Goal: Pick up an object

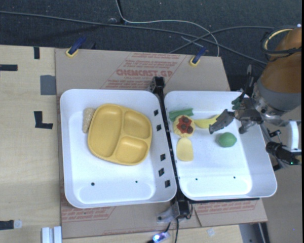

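Observation:
In the right bin (243, 184) lie several small toy foods. A green ball (226, 139) sits mid-bin, with a yellow banana (206, 121) to its upper left. Near the left wall are a red piece (184, 126), a green leafy piece (181, 114) and a pale yellow piece (185, 150). My gripper (229, 125) hangs over the right bin just above the green ball. Its two dark fingers are spread open with nothing between them. One finger (221, 121) reaches toward the banana's right end.
The left bin (111, 186) holds a yellow divided plate (119, 134) with a tan block (87, 119) tucked at its left edge. Black clips line the divider between the bins. Cables run across the dark floor behind the bench.

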`<state>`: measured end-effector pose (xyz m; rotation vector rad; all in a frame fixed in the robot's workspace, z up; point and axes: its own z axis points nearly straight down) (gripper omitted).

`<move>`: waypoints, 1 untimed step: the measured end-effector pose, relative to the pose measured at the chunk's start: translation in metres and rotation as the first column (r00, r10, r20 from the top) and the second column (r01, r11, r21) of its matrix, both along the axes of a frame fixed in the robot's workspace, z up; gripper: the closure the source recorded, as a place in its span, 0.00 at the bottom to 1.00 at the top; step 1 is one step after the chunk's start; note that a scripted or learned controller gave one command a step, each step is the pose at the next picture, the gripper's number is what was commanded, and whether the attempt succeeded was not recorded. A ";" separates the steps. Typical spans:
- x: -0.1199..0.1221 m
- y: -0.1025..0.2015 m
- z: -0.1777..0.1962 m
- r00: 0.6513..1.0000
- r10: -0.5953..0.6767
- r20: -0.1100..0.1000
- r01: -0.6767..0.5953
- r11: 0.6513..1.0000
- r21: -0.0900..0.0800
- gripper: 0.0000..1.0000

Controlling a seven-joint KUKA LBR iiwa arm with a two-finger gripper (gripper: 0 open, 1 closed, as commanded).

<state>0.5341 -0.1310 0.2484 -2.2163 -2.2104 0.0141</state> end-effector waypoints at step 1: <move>0.002 0.000 0.007 1.000 0.004 0.012 -0.004 1.000 -0.002 0.00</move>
